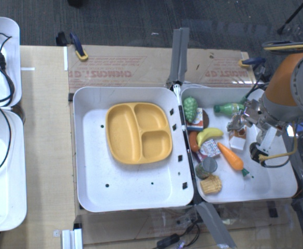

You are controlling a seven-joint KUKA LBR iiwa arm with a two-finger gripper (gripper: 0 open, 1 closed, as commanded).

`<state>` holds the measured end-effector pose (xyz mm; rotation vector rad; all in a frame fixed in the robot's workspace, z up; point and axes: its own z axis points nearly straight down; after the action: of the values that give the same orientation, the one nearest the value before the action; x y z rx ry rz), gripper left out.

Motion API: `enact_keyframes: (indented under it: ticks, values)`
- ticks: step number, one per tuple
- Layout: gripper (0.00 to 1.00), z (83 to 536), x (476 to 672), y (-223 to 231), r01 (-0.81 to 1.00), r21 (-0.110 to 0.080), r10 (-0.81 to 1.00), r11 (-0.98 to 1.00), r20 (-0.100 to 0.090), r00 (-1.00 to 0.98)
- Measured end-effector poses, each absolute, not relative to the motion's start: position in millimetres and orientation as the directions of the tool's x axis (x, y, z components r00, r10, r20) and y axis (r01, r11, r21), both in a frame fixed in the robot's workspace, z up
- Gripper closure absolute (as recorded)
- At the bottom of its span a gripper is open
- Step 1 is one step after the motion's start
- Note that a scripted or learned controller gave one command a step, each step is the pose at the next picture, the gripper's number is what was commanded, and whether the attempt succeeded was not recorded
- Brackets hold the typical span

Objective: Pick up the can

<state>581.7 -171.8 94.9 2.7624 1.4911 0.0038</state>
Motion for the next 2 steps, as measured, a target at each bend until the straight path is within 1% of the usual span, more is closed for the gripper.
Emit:
enact_keyframes:
  ticks: [1,2]
  values:
    - [0.00,91.5,611.1,-124.3,0.809,-0.002,0.809,-0.588,-0.002,0.588]
    - [0.00,88.9,650.4,-144.2,0.584,-0.033,0.585,-0.811,-0.028,0.811]
